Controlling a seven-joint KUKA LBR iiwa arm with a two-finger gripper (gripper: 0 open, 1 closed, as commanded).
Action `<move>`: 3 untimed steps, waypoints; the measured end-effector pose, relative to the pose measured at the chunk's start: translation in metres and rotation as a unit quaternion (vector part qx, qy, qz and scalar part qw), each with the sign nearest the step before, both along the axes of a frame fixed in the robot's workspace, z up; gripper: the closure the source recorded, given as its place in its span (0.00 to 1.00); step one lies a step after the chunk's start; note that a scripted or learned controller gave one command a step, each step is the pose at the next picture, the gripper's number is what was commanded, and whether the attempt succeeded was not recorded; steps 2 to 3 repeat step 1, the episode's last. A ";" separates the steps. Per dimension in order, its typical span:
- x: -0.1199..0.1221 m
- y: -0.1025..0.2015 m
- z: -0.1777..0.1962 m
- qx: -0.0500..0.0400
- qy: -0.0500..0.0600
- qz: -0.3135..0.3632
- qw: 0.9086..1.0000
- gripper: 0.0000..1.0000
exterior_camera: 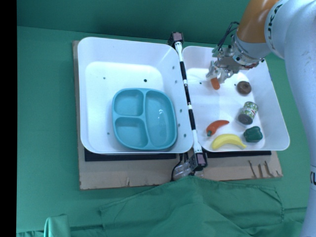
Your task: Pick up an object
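Green cloth (197, 206) bunches along the bottom of the frame, nearest my camera. At upper right, the gripper (217, 78) has its fingers closed around a small orange object (215, 83), apparently lifted just above the right bin (279, 132). I judge the pick nearly done, with only a clear raise left; below lie a banana (228, 141), red pepper (217, 126), green pepper (253, 134), can (248, 112) and brown disc (243, 87).

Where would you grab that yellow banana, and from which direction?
Probably across its thick middle, coming straight down from above. The banana lies flat in the right bin, curved, its ends tapering. Close across its narrow width; there is open floor behind it, though the bin's front wall sits close and the green pepper lies to its right.
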State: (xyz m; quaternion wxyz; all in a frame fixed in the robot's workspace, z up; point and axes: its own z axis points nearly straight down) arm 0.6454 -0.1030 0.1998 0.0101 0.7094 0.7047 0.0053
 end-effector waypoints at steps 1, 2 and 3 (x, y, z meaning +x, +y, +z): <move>0.002 0.048 0.103 0.003 0.008 0.002 1.000 1.00; 0.002 0.048 0.103 0.003 0.008 0.002 1.000 1.00; 0.002 0.048 0.103 0.003 0.008 0.002 1.000 1.00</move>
